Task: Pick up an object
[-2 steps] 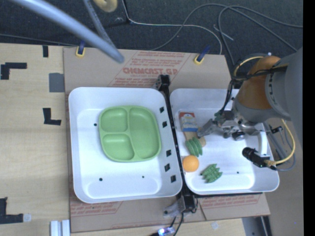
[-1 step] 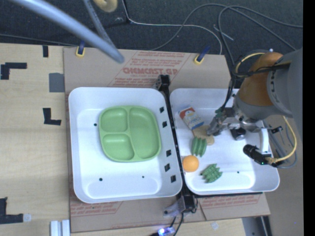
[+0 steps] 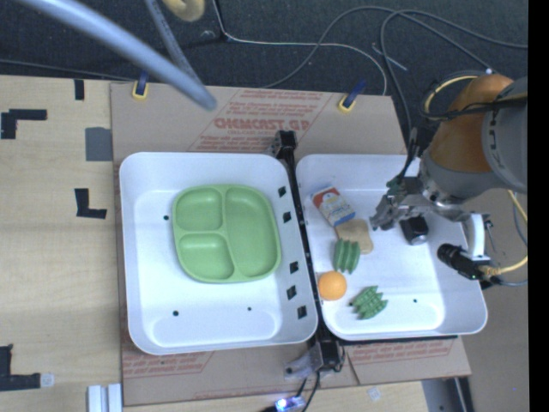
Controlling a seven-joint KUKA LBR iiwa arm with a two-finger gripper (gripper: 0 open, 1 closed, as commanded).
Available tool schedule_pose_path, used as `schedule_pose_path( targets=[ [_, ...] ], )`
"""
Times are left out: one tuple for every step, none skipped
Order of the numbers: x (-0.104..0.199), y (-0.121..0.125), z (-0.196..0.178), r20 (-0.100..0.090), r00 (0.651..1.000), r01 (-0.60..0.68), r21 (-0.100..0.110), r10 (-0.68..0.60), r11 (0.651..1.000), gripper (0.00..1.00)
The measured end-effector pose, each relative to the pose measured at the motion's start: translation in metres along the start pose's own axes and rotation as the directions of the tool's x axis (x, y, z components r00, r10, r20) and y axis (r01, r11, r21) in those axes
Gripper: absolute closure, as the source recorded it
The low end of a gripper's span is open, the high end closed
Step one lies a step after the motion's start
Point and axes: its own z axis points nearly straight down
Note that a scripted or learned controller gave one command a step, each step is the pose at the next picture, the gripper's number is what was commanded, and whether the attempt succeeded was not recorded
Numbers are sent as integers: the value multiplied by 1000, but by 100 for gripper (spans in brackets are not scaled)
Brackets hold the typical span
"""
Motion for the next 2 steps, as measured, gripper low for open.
schedule_pose_path(
  targets=[
    [7, 0, -44, 0, 1000, 1, -1, -1, 1000, 100],
    [8, 1, -80, 0, 1000, 1, 0, -1, 1000, 100]
  ],
)
